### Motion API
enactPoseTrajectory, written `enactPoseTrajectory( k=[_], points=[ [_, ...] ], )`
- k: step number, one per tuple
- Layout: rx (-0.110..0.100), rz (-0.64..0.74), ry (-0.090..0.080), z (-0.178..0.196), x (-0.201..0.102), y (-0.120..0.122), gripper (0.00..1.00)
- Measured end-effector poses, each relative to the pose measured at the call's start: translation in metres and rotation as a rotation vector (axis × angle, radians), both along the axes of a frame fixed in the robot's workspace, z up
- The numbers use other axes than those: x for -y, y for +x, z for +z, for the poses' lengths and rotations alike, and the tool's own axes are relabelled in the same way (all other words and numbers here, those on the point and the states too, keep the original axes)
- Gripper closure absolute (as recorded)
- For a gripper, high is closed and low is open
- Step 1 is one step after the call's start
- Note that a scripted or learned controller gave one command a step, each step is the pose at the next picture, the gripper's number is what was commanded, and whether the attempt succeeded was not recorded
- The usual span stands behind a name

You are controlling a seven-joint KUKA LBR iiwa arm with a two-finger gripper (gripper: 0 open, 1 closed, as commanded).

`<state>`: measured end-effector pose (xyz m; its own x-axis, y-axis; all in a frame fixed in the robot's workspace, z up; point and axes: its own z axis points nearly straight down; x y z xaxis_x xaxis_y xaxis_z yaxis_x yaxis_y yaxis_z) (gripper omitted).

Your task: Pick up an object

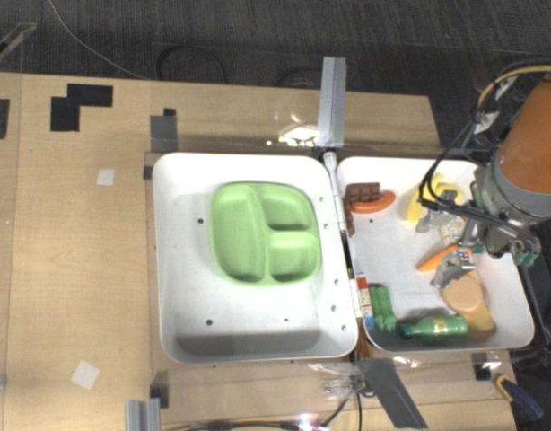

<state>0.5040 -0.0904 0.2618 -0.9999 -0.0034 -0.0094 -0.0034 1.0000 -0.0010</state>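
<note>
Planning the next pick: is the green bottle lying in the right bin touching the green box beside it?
Cannot tell. In the camera view the green plastic bottle and the small green box meet at the box's lower end, with no plain gap or contact visible.

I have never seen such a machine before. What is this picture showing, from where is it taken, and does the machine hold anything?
One camera looks down at a slant on a wooden bench. The grey and orange shape at the right is a robot arm; its gripper hangs over the right white bin. That bin holds small toy foods: a brown chocolate bar, a red sausage, something yellow, an orange carrot, a tan piece and a green bottle. The left white bin holds a green divided tray. Whether the gripper grasps anything is unclear.
</note>
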Motion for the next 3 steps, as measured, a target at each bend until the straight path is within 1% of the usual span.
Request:
enactPoseTrajectory(
  k=[1, 2, 3],
  points=[
    [0.005, -0.013, -0.001, -0.164, 0.035, 0.034, 0.00],
    [-0.008, 0.029, 0.001, -0.173, 0.034, 0.144, 0.00],
    [0.004, -0.044, 0.001, -0.172, 0.019, 0.089, 0.00]
  ],
)
